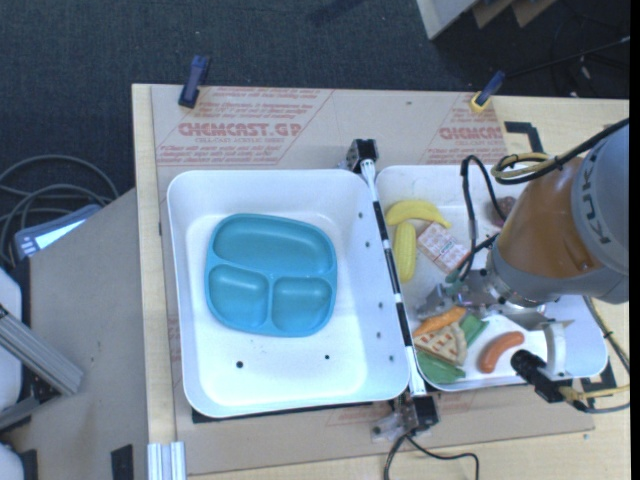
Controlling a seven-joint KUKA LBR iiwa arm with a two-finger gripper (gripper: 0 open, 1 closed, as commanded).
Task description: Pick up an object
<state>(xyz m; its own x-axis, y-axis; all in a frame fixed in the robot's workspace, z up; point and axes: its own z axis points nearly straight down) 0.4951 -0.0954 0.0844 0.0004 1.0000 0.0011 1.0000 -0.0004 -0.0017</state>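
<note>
One tool (462,298) amid toy food (455,336)

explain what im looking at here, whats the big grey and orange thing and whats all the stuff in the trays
It is a robot arm, seen by one camera fixed above the bench, looking down at a slant. The arm reaches in from the right over the right bin. Its claw sits low among toy food: a banana, a carrot, a pizza slice, a sausage and a small box. Whether it grips anything is unclear. The left bin holds a blue divided plate.
</note>
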